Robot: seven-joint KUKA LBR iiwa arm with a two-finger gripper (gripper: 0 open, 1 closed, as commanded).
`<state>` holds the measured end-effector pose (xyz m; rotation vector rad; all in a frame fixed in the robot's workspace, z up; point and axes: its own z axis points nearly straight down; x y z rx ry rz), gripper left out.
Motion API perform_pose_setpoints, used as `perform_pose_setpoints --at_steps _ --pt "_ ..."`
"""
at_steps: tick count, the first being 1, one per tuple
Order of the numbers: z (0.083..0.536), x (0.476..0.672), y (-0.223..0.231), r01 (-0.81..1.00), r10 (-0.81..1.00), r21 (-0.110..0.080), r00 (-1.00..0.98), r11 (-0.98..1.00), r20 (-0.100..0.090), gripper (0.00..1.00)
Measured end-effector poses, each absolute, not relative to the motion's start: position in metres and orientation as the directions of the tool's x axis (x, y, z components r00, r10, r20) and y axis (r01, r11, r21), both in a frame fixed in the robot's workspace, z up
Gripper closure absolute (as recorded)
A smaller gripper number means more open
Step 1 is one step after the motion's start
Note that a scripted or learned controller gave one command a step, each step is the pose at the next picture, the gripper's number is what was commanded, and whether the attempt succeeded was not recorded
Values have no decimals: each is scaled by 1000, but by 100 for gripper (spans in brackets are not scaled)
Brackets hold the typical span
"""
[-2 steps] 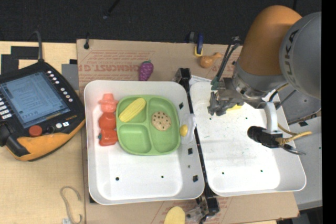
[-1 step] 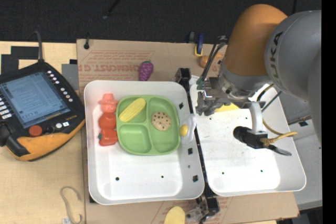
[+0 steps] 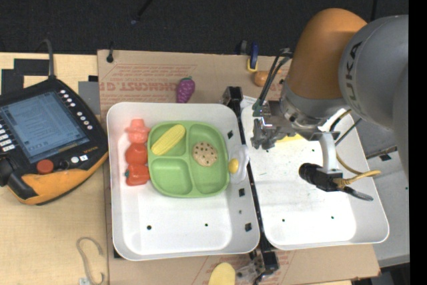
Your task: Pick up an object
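Above the far left corner of the right bin [image 3: 313,223], the gripper [image 3: 264,135] was hung low; whether it was open or shut could not be told, and nothing was seen held in it. The nearest candidate, a small yellow piece [image 3: 233,165], was lodged in the left bin [image 3: 173,237] against the green plate [image 3: 175,178], just across the divide. A centred, vertical descent would likely be wanted, since plate rim and bin wall crowded the piece.
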<state>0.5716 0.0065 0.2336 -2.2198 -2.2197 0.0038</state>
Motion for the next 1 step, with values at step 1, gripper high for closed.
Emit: perform_pose_setpoints --at_steps 1 --pt "224 582 9 1000 1000 -2 -4 4 -1 100"
